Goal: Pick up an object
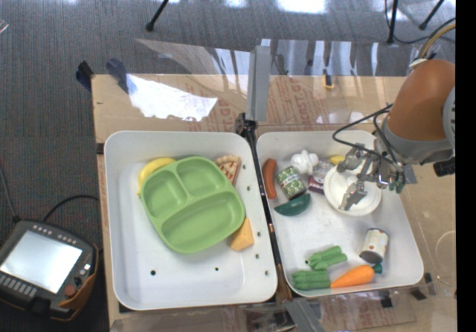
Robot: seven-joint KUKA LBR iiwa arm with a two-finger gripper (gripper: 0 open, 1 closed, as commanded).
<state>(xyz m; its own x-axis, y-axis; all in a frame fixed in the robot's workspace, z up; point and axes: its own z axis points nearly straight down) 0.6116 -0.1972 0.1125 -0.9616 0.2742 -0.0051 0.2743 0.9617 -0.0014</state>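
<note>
Where claw (357, 178) hovers, white bowl (349, 193) directly beneath

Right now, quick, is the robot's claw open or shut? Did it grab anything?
Gripper: jaws look open, hanging over the white plate in the right bin, with nothing between them.

the grey arm (420, 111) reaches in from the right, its claw (357, 187) pointing down, fingers spread apart.

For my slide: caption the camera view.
Gripper poised over white plate in the right bin; green tray in the left.
</note>
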